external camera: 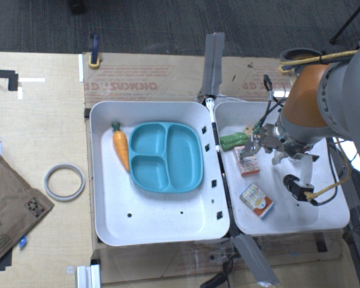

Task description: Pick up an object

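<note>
In the right bin [327, 216] lie a green toy vegetable [233, 141] at the back left, a small red and white packet [251, 168] in the middle, and an orange and white carton [257, 200] nearer the front. My gripper [249, 153] hangs low at the packet's far end, just right of the green vegetable. Nothing is visibly lifted. The grey arm with its orange band [306, 98] reaches in from the right. The left bin [102, 185] holds a blue divided plate [167, 156] with a toy carrot [120, 147] beside its left edge.
A metal divider [213, 71] runs between the two bins. A roll of tape [64, 181] and a brown paper bag [6, 212] lie on the bench left of the bins. Cables [300, 189] hang from the wrist over the right bin.
</note>
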Tool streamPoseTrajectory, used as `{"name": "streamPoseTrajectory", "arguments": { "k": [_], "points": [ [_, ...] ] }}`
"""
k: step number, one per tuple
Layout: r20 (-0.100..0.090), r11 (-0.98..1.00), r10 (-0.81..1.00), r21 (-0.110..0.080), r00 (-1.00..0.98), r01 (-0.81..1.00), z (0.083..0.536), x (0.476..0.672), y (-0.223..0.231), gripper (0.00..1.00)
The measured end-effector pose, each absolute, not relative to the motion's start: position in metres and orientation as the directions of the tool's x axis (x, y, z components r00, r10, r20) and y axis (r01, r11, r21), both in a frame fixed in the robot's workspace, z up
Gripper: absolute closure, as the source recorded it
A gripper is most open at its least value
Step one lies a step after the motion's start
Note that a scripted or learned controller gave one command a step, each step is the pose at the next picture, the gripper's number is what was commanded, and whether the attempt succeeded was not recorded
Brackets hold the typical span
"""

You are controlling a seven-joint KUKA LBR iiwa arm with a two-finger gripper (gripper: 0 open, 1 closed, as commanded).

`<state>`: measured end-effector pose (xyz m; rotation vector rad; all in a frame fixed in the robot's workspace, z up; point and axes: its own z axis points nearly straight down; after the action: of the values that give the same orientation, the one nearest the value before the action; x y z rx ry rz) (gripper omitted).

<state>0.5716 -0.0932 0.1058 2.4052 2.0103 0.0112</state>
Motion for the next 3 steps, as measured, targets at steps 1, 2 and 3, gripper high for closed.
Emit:
{"name": "streamPoseTrajectory", "arguments": {
  "k": [1,2,3],
  "points": [
    [-0.005,-0.119,0.993,-0.002,0.119,0.993,0.094,0.641,-0.1,0.0],
    [-0.008,-0.117,0.993,0.001,0.117,0.993,0.107,0.642,-0.101,1.0],
    [-0.002,0.227,0.974,0.002,-0.227,0.974,0.193,0.637,-0.089,1.0]
  ]
}}
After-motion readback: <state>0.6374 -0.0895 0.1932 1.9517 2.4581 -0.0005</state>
